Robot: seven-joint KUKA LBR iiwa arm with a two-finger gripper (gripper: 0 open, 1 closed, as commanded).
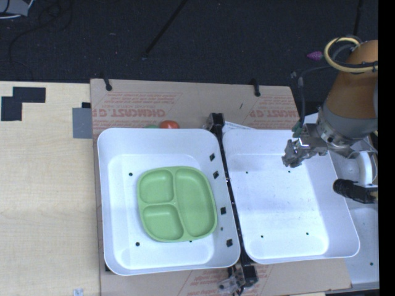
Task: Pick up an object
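Camera view: pincer [294, 155] hangs over the right bin [336, 242]; I cannot tell its state. I see nothing to pick there. The green divided plate [177, 203] lies flat in the left bin [114, 245], well apart. Risk: a closing here grabs air; the plate's low rim offers poor purchase.

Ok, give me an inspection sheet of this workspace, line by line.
Surface: two white bins side by side, left bin and right bin, on cardboard.
Job's things: green divided plate lying flat in the left bin.
Clutter: small red object behind the left bin's far rim.
Hand: hand over the right bin's far right area, holding nothing visible.
Cables: yellow cable loop at the arm.
Surroundings: dark floor, pale bench at left.
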